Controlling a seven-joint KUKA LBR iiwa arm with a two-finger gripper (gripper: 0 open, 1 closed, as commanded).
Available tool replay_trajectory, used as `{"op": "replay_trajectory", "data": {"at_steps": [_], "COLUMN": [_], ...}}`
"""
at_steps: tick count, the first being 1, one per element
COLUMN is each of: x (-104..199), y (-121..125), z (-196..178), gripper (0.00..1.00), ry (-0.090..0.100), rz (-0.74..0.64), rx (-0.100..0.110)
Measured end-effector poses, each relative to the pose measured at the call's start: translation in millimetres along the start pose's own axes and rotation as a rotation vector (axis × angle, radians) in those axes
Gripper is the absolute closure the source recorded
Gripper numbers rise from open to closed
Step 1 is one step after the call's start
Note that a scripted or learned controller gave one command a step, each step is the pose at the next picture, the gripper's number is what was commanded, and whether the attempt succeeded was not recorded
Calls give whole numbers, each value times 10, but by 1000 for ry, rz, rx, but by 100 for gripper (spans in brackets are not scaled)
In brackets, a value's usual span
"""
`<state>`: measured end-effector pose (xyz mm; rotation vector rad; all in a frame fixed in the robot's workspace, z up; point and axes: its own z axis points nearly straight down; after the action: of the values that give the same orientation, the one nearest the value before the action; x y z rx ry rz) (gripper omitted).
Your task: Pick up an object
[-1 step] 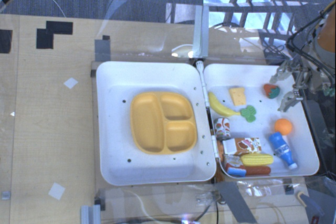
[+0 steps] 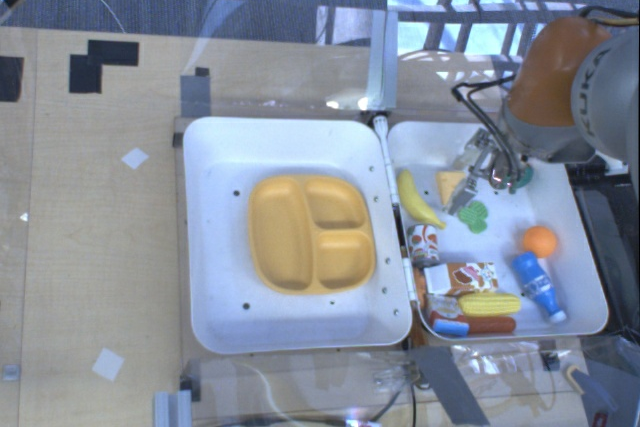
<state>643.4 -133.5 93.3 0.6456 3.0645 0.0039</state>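
Gripper [image 2: 466, 187], fingers apart and holding nothing, hangs over the right bin [image 2: 585, 245]. Cheese wedge [image 2: 450, 184] lies just beside its fingertips; green toy [image 2: 474, 215] just below. Wooden bench [image 2: 90, 245] extends left.

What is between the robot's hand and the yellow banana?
Nothing visible is in the way. The gripper hangs over the right bin, beside a yellow cheese wedge and a green toy. The banana lies just to their left, by the bin's left wall, with bare white floor between.
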Motion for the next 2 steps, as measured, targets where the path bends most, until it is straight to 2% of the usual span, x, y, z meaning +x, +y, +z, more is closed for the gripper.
{"op": "replay_trajectory", "data": {"at_steps": [2], "x": [-17], "y": [233], "z": [57], "gripper": [0], "ry": [0], "rz": [575], "rx": [1]}}
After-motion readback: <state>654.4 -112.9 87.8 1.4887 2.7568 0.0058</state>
